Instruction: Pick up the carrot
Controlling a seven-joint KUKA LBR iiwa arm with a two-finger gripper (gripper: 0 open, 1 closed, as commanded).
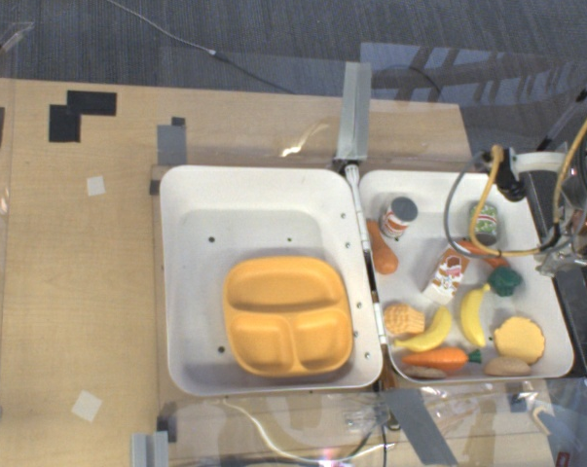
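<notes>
The carrot (435, 360), orange with a small green tip at its right end, lies flat along the front wall of the right bin (564, 331). It rests just below a yellow banana (427, 334) and to the left of a tan potato-like piece (507, 365). My gripper (568, 238) is at the bin's right rim, partly cut off by the edge of the view, with cables looping around it. It sits well to the right of the carrot and farther back, and nothing is seen held in it.
The right bin also holds a small can (402, 215), an orange-brown sausage shape (381, 248), a green can (485, 224), a little bottle (449, 272), broccoli (505, 280), a second banana (473, 314) and a yellow round piece (519, 339). A yellow divided plate (288, 311) lies in the left bin (191, 261).
</notes>
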